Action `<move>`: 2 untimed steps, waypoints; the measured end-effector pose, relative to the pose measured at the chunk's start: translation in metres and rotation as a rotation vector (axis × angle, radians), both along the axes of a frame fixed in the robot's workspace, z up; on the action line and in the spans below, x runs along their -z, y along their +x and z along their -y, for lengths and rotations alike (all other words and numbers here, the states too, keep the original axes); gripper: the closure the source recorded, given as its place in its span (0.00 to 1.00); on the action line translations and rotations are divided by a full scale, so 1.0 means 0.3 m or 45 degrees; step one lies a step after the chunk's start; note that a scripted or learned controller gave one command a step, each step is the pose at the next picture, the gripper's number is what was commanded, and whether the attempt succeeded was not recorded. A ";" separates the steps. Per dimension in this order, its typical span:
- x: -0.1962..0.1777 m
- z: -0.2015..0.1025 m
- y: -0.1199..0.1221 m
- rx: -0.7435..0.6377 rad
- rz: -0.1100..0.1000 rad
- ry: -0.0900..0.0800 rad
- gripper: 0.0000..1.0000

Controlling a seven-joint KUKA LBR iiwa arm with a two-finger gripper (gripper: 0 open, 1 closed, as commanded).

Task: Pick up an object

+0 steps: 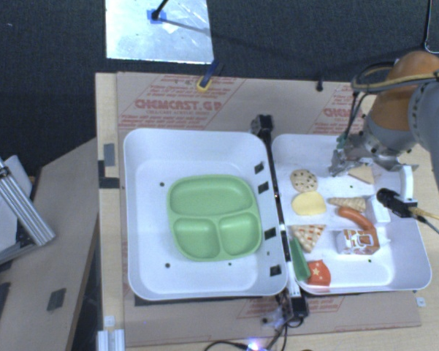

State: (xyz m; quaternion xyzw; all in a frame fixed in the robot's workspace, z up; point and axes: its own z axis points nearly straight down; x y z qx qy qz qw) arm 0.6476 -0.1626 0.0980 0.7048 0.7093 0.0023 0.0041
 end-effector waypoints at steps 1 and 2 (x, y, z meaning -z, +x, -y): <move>-0.210 -0.012 -0.007 0.002 -0.004 0.002 1.00; -0.425 -0.022 -0.014 0.000 -0.001 0.001 1.00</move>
